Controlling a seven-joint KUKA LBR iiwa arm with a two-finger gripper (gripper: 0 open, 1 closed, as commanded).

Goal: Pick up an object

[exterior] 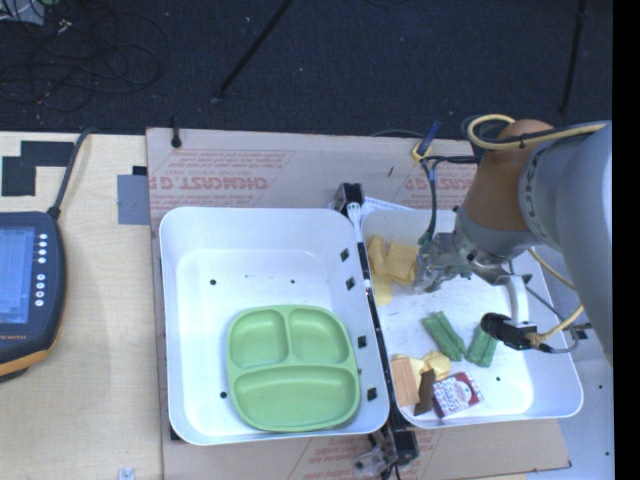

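A grey robot arm with an orange band point(510, 183) is reaching in over the right-hand shallow white bin point(560, 393), and its 2-finger gripper point(432, 273) is hanging low beside a pale yellow blocky object point(392, 261) at that bin's upper left corner. Whether the claw is spread or pinched cannot be told; nothing is visibly held.

The step in hand looks like the approach to a grasp, with lifting not yet done. The next move probably calls for centring over the yellow piece and closing on it.

Below the gripper in the same bin, 2 dark green ridged pieces point(443, 334) are lying side by side, with a red and white packet point(456, 395) and a tan block point(405, 376) near the bottom edge.

The left-hand white bin point(190, 268) is holding a light green 3-compartment plastic tray point(292, 366).

Red mirrored lettering on the brown cardboard sheet point(215, 181) above the left bin is too unclear to read reliably. A handheld control pendant with a blue screen point(25, 283) is sitting far left of that bin.
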